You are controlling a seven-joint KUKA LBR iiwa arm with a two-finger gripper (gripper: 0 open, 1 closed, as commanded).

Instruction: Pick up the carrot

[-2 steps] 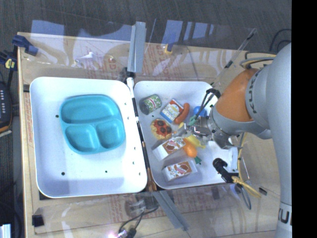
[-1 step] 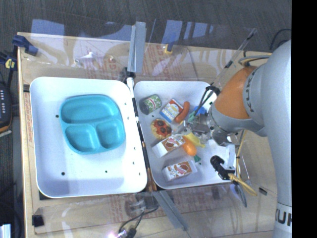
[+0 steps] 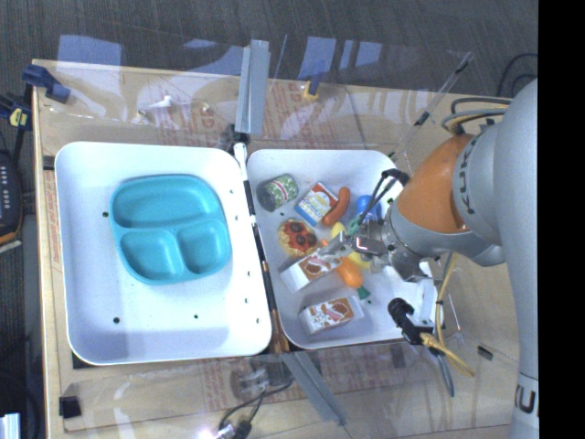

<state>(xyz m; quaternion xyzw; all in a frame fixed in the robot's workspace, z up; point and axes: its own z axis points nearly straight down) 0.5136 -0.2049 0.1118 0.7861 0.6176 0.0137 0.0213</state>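
Camera view looks down on a wooden counter (image 3: 137, 108) with two white bins side by side. Left bin (image 3: 82, 309) holds a blue tray (image 3: 169, 224) with three compartments, lying a little toward the far side. Right bin (image 3: 274, 318) is crowded with small toy food. At its far left corner lies a green can (image 3: 278, 191) on its side, and just right of that a small box (image 3: 316, 203) and a red sausage (image 3: 336, 206). Nearer the middle sits a pizza slice (image 3: 298, 237), with a packet (image 3: 311, 269) nearer still, and another packet (image 3: 329, 315) by the near edge.

The carrot (image 3: 351, 273), orange with a green tip, lies in the right half of the right bin, between the two packets and right of them. The arm (image 3: 457, 199) reaches in from the right, and its gripper (image 3: 355, 242) is low over the clutter, just on the far side of the carrot. Whether the fingers are wide, narrow or gripping anything, I cannot tell; the wrist and clutter hide them.
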